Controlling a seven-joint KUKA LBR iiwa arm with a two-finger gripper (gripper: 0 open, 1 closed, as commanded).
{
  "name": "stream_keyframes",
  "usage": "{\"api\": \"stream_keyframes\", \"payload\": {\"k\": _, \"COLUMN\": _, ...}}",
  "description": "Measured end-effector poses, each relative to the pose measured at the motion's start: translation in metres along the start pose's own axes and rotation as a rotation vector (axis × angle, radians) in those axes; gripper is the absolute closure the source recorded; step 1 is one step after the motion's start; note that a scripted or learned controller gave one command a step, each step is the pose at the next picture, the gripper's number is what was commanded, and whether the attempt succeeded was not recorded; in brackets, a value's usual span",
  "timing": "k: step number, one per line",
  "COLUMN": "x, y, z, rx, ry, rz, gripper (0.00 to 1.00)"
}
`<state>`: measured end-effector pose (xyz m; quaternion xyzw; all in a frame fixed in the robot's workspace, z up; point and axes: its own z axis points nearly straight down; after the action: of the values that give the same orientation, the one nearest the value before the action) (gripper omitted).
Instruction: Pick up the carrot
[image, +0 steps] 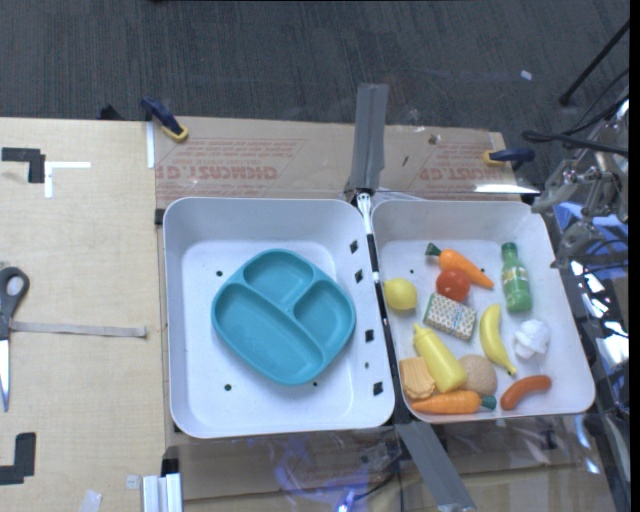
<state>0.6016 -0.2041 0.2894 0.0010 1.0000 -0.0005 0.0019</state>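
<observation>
Now in the right bin: many small toy foods are lying close together on the white floor.
Upper carrot: it is lying in the far part of this bin, with its green top pointing to the left and away and its orange tip pointing to the green bottle. It is touching the red tomato, which is sitting just below it.
Lower carrot: a second orange carrot is lying flat along the near wall of the same bin, with its green end pointing to the right. It is resting just under the yellow squeeze bottle and the waffle piece.
Neighbours: a lemon is sitting near the left wall, a speckled cracker is lying in the middle, and a banana is lying beside a white crumpled thing. A sausage is lying in the near right corner.
Left bin: it is holding a blue divided plate, which is lying a little turned.
Gripper: it is hanging at the far right corner of the right bin, above the rim and well apart from both carrots. It is mixing with cables and metal parts, so I cannot tell if the claw is spread or pressed together.
Bench: scissors are lying at the left edge.
</observation>
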Motion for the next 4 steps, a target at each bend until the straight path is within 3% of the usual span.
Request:
{"api": "stream_keyframes", "payload": {"k": 1, "x": -0.031, "y": 0.04, "z": 0.155, "rx": -0.001, "ry": 0.001, "rz": -0.089, "gripper": 0.0}}
{"api": "stream_keyframes", "payload": {"k": 2, "x": -0.03, "y": 0.059, "z": 0.191, "rx": 0.001, "ry": -0.008, "rz": -0.023, "gripper": 0.0}}
{"api": "stream_keyframes", "payload": {"k": 3, "x": -0.032, "y": 0.06, "z": 0.18, "rx": 0.003, "ry": -0.014, "rz": -0.026, "gripper": 1.0}}
{"api": "stream_keyframes", "payload": {"k": 4, "x": 0.027, "y": 0.076, "z": 0.191, "rx": 0.003, "ry": -0.01, "rz": -0.238, "gripper": 1.0}}
